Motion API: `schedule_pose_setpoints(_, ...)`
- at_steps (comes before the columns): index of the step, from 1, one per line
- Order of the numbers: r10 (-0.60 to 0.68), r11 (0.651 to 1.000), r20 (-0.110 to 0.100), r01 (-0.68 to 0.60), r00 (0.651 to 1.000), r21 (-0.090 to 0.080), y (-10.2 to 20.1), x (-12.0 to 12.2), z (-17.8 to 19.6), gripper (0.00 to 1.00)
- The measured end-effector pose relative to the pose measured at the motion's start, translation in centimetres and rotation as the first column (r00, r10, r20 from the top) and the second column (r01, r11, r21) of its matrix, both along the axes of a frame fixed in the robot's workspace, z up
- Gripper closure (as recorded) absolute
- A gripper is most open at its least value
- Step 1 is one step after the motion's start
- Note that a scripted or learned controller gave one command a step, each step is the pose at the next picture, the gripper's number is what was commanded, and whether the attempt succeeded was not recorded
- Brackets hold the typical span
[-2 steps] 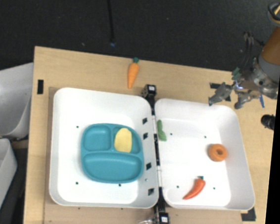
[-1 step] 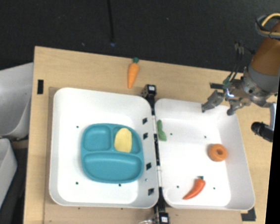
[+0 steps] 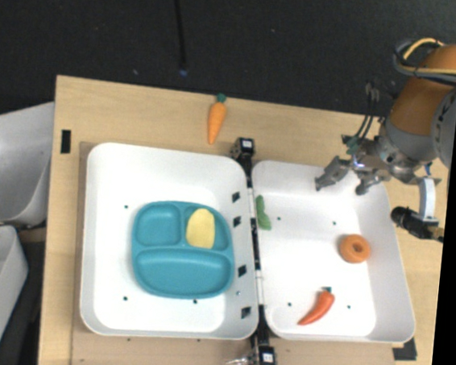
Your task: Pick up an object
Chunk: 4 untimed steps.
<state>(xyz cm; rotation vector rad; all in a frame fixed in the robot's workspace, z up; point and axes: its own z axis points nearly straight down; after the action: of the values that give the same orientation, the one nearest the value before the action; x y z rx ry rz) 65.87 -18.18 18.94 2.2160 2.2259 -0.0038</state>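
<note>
Across the middle of the frame: wooden bench (image 3: 74, 105), pale, its bare margin widest along the upper edge and narrow at the lower one.

Left bin (image 3: 92, 285), white, shallow, centre-left; its right wall touches the neighbouring bin along a clipped seam. Open floor runs all round its contents, broadest at the lower left.

Right bin (image 3: 308, 194), white, centre-right; much bare floor in its upper and middle parts, and its lower right rim sits close to the bench edge.

Arm (image 3: 420, 109), grey with an orange band, upper right of the frame, reaching over the right bin's upper right corner.

Blue tray (image 3: 162, 268), divided, centred in the left bin, clear of every wall.

Gripper (image 3: 347, 178), above the right bin's upper edge; two fingers spread apart with nothing between them, well apart from every object in the bin.

Yellow piece (image 3: 201, 227), oval, lying in the tray's upper right compartment.

Carrot (image 3: 216, 120), orange with green top, on bare bench above the left bin, outside both bins.

Red pepper (image 3: 318, 307), slanted, lower middle of the right bin, near its lower wall.

Orange ring (image 3: 355, 248), right side of the right bin, near the right wall.

Green piece (image 3: 263, 214), small, just beside the right bin's left wall at the seam.
</note>
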Motion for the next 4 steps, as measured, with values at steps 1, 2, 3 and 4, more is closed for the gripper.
schedule_pose_setpoints(1, -0.003, 1.0, 0.0, 0.003, 1.0, 0.0, 0.2, -0.6, -5.9, 0.0)
schedule_pose_setpoints(2, -0.002, 1.0, 0.007, 0.002, 1.0, -0.002, 0.1, -0.5, -4.5, 1.0)
schedule_pose_setpoints(3, -0.002, 1.0, 0.009, 0.002, 1.0, 0.0, 0.2, 0.6, 0.7, 1.0)
schedule_pose_setpoints(4, -0.001, 1.0, 0.008, 0.001, 1.0, 0.0, 0.3, 1.3, 5.4, 1.0)
